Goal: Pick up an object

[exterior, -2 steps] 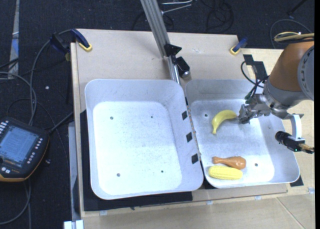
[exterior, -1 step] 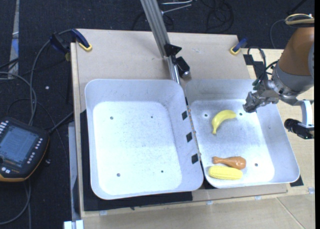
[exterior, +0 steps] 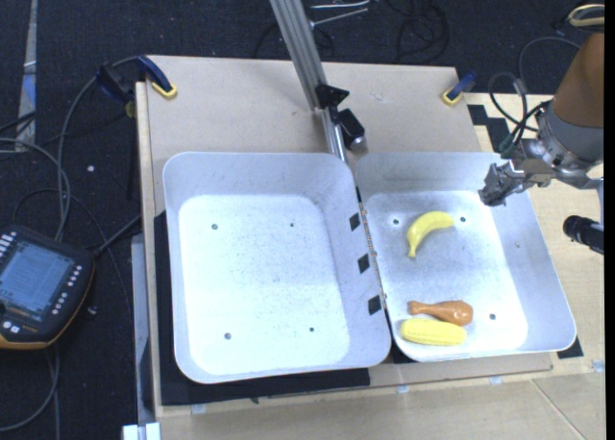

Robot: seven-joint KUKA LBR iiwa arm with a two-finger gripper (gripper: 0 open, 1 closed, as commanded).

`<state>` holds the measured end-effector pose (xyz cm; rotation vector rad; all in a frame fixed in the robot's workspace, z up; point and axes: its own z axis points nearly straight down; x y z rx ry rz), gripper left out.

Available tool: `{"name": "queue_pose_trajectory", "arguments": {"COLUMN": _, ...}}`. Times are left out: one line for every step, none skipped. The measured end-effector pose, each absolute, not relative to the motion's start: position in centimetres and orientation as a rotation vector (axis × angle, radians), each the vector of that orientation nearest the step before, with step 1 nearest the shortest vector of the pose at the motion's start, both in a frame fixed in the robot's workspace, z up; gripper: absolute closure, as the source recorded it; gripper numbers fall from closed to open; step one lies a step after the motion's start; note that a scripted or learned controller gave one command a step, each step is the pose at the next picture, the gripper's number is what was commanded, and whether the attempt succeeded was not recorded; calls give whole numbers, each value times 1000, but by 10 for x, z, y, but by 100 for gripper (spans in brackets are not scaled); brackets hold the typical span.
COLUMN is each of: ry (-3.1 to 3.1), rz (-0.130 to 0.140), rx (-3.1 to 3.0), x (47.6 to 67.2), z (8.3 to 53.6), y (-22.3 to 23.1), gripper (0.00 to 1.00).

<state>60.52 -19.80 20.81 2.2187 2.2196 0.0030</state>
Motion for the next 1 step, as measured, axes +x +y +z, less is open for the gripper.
{"name": "queue_pose_trajectory", "arguments": {"ry": 2220, "rz": 2, "rx": 2220, "x": 606, "z": 236, "y": -198, "gripper": 100}}
